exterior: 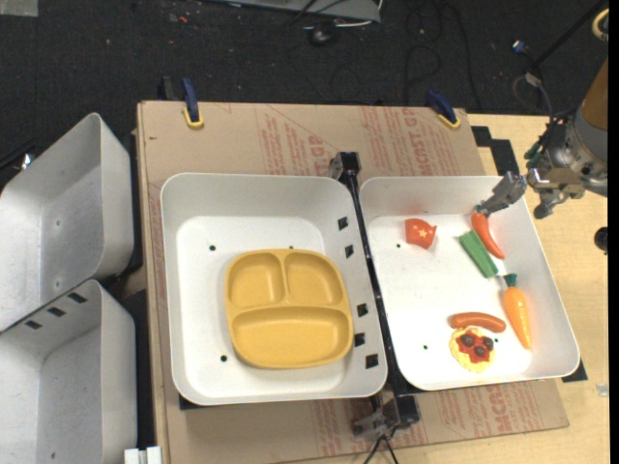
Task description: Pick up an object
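- Closest in, toy pizza (pixel 473 347) and sausage (pixel 478 322) near front wall of right bin (pixel 416 288).
- Beside them, carrot (pixel 518 316); yellow tray (pixel 288 307) alone in left bin (pixel 193 259).
- Farther back, green veggie (pixel 478 255), red pepper (pixel 486 235), small red piece (pixel 420 232), all lying flat on bin floor.
- Claw (pixel 504 193) low at far right corner, just above red pepper.
- Can't tell how wide claw is, or whether gripping anything.
- Nothing lifted yet; grab and lift likely still to do.
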Available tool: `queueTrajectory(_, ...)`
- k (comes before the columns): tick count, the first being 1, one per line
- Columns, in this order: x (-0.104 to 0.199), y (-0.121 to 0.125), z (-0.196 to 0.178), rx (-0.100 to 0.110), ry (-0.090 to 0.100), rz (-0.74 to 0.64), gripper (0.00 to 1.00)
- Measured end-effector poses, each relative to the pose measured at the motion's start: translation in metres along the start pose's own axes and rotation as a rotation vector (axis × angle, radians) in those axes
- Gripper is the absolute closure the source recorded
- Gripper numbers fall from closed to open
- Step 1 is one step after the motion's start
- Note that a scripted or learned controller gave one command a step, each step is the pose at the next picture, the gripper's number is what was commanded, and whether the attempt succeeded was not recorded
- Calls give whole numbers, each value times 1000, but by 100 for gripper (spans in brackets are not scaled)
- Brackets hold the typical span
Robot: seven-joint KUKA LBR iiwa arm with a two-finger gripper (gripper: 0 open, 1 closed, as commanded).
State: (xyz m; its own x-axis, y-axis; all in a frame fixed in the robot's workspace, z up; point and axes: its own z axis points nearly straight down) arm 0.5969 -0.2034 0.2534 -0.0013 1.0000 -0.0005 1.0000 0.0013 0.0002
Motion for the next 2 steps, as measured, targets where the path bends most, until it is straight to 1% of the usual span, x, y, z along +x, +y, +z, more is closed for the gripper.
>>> queueTrajectory(1, 2, 3, 43, 3, 1, 1, 0)
queueTrajectory(2, 10, 4, 102, 1, 0, -1, 0)
